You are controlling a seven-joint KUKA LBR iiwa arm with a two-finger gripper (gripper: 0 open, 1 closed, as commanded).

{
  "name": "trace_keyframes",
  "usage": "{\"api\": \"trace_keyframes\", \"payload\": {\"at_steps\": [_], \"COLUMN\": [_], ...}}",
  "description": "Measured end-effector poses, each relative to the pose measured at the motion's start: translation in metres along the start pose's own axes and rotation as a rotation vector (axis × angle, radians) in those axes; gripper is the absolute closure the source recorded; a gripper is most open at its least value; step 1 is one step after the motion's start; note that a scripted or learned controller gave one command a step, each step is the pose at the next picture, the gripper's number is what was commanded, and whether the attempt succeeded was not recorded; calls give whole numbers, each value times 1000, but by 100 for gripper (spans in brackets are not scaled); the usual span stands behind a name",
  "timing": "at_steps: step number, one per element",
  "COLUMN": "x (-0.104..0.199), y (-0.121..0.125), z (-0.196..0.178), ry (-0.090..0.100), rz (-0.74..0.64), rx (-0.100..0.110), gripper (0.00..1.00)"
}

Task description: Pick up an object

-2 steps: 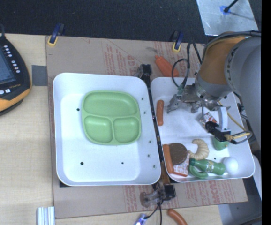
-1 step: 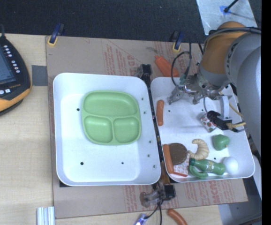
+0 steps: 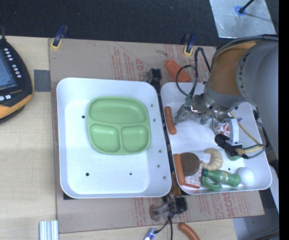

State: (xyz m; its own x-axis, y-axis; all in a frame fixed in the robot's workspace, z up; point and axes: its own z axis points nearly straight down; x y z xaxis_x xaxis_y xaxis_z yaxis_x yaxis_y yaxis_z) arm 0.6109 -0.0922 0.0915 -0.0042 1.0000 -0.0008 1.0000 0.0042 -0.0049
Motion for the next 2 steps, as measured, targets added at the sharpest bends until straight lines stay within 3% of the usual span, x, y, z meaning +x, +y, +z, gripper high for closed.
{"api": "trace_keyframes", "payload": {"at_steps": [1, 2], "x": [-1, -55], "y": [0, 14], "z": [-10, -31], "ry": [-1, 1], "rz": [-1, 2], "rx": [2, -3], "gripper": [100, 100]}}
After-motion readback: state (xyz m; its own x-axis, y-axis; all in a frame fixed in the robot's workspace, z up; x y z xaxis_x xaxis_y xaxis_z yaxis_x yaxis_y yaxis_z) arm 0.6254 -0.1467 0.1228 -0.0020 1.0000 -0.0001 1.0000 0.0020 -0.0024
